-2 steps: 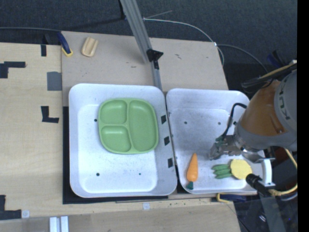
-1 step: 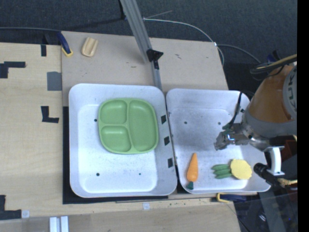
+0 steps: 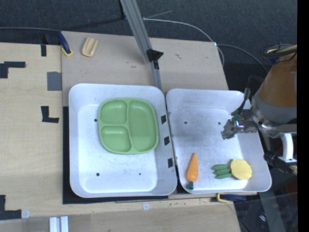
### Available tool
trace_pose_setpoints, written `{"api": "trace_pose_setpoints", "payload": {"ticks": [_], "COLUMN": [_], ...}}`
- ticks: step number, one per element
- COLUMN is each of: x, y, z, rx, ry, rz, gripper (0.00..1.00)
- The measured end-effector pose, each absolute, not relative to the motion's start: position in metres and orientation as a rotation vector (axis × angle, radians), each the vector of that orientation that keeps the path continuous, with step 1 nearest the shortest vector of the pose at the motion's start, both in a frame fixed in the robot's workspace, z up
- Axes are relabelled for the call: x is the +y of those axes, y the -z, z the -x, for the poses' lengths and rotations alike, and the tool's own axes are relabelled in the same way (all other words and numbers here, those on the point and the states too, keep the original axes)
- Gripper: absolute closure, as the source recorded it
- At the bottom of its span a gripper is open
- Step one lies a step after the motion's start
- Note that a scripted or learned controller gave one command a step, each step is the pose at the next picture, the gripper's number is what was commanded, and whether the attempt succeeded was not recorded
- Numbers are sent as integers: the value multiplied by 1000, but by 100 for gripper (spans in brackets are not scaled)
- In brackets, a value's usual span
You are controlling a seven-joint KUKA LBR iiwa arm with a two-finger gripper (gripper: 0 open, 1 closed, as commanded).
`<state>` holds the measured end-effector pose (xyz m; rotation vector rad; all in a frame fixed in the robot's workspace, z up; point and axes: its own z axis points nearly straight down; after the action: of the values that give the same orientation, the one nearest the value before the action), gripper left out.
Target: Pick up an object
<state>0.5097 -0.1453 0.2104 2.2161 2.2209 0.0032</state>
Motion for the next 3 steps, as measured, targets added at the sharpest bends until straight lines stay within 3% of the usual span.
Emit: {"api": "trace_pose_setpoints", "payload": {"ticks": [1,3], "x": [-145,-49], "y": [-257,-250], "z": [-519,-565], "rx": [2221,2230], "ry": [-3,-2], "rz": [-2217,-2215], "gripper": [100,100]}}
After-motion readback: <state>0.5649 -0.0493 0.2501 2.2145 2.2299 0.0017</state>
